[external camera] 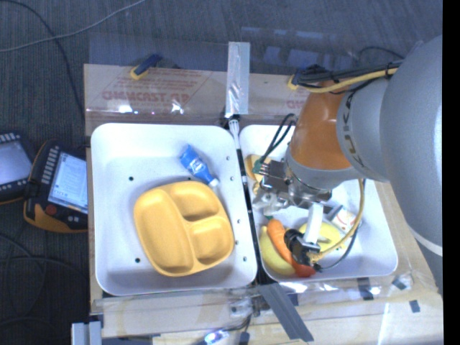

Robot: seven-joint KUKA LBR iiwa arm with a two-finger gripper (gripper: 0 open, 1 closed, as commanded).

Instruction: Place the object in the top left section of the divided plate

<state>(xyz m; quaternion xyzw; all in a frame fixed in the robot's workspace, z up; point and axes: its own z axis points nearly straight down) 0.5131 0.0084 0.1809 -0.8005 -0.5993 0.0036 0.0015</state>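
Camera view, left to right. Left bin point(115, 192) holds the yellow plate point(183, 225), 3 sections, all bare; a blue bottle point(196, 164) lies just beside its upper edge. Right bin point(377, 254) holds a carrot point(279, 239) on a banana point(272, 257), with other items hidden under the arm. Gripper point(305, 239) hangs low over this pile, near the carrot; whether it is spread or pinching anything, I cannot tell. Judged step: pick phase, nothing delivered. Next move calls for a confirmed grasp, a lift clear of the wall between the bins, then travel left to the plate's top left section.
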